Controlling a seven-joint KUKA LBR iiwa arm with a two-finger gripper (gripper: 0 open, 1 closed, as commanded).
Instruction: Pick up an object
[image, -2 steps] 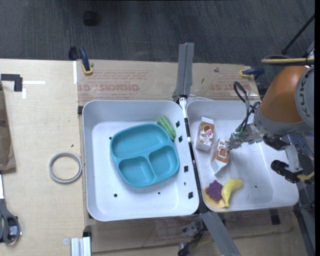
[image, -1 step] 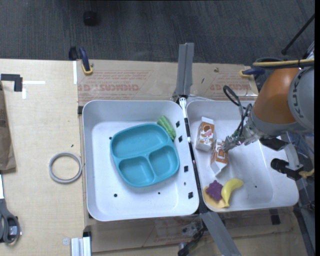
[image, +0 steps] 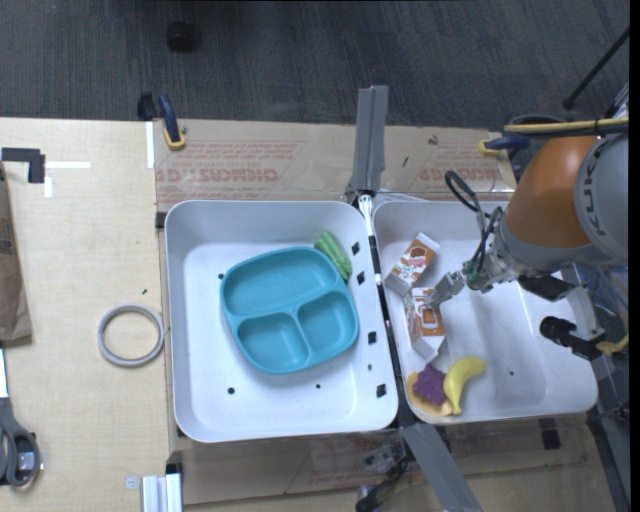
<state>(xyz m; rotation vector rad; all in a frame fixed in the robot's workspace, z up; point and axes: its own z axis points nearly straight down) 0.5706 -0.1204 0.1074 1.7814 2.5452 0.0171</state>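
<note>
My gripper (image: 441, 291) reaches in from the right and hangs low in the right bin (image: 530, 345), at its left part. It sits just over the upper end of a white and orange snack packet (image: 429, 322). A second, similar packet (image: 414, 262) lies just behind it, toward the bin's back left. A yellow banana (image: 464, 379) and a bunch of purple grapes (image: 429, 384) rest at the bin's front left corner. The left bin (image: 185, 340) holds a blue divided plate (image: 289, 309), with a green item (image: 335, 254) at the plate's back right edge.
The arm's grey body and orange band (image: 548, 195) hang over the right bin's back right. A grey upright post (image: 370, 140) stands behind the gap between the bins. On the bench to the left lie a tape ring (image: 131, 334) and scissors (image: 15, 452).
</note>
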